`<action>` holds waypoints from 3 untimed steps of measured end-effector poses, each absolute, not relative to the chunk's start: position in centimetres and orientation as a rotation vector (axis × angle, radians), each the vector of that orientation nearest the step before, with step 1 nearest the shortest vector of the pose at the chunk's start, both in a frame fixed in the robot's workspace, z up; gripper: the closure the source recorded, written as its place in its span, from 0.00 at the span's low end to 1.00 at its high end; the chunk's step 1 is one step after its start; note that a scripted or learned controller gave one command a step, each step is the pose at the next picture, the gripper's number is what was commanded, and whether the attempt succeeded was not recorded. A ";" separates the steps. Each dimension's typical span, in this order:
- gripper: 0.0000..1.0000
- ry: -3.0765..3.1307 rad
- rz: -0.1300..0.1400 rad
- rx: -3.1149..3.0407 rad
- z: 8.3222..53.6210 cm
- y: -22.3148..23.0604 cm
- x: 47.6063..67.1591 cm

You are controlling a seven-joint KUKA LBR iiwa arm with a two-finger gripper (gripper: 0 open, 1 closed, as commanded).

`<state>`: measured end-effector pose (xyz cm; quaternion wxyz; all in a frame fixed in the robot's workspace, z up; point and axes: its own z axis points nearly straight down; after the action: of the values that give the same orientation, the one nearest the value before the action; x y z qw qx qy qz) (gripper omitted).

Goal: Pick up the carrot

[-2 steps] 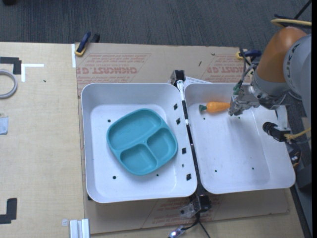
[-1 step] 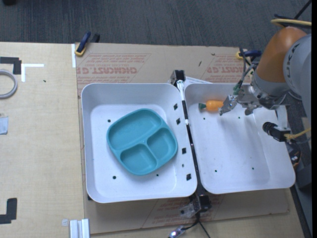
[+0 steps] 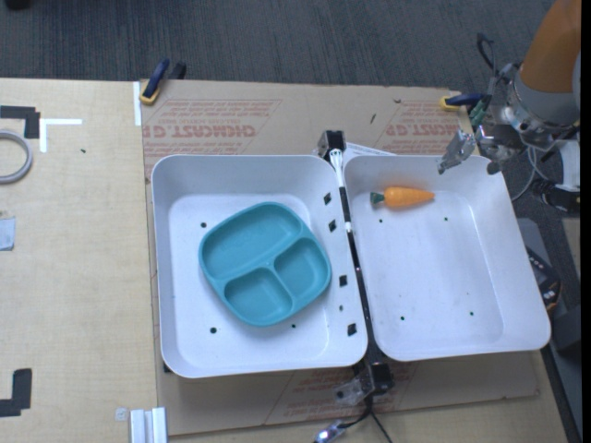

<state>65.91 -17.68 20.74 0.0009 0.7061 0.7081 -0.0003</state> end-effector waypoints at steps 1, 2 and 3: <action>0.00 2.223 -0.001 2.217 22.9 -15.2 65.9; 0.00 2.223 0.000 2.217 24.6 -14.8 65.9; 0.00 2.223 0.000 2.217 26.4 -14.5 65.9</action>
<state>65.91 -14.50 26.37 0.0010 0.7061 0.7081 -0.0001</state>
